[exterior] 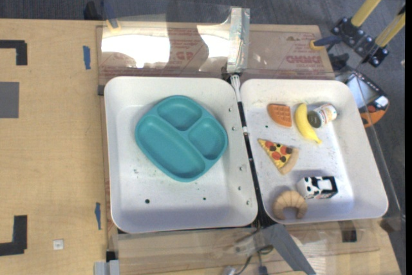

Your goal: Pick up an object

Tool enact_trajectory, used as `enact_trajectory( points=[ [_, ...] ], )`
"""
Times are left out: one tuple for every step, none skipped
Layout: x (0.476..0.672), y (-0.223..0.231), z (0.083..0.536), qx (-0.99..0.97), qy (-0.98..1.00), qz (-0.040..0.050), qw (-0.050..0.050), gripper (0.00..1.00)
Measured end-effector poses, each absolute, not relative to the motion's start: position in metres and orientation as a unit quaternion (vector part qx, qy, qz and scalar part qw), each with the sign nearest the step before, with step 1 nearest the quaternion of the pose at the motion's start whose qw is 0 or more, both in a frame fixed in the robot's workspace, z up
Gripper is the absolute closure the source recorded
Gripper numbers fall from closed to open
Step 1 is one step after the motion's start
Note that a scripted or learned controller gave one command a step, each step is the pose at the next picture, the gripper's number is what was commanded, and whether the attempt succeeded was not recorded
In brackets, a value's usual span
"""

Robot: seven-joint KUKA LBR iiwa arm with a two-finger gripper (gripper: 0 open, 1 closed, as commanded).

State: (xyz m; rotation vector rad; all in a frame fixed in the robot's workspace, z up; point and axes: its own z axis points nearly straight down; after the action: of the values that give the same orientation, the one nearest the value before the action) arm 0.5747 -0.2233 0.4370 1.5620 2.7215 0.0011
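Nearest the camera, in the right bin [360, 158], a toy croissant [291, 204] lies close to the near edge, towards the near left corner. Just behind it, to its right and touching or almost touching it, sits a small black-and-white block-shaped toy [320, 187]. Further in, a pizza slice [279, 154] lies near the bin's left wall, its point aimed at the far left corner.

Towards the far edge of the same bin, a banana [307, 122] lies lengthwise, with a small can [322, 115] on its side pressed against the banana's right flank. An orange waffle-like piece [280, 114] rests just left of the banana, apart from it.

The left bin [122, 190] carries a teal divided plate [181, 137], lying flat around the middle and nearer the far right corner than the near left one.

At the right bin's far right corner, outside the rim, a grey part of the arm [372, 114] with an orange patch shows, and the gripper [365, 92] sits there above none of the objects; whether it is apart or together cannot be told, and nothing is seen held in it.

Beyond both bins, a clear plastic panel [167, 42] stands along their far edges, and a yellow-and-black stand [370, 16] rises at the far right.
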Motion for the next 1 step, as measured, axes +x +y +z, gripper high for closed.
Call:
enact_trajectory(
  points=[
    [0.5551, -0.2233, 0.4373, 0.288, 0.958, 0.0001, 0.003, 1.00]
  ],
)
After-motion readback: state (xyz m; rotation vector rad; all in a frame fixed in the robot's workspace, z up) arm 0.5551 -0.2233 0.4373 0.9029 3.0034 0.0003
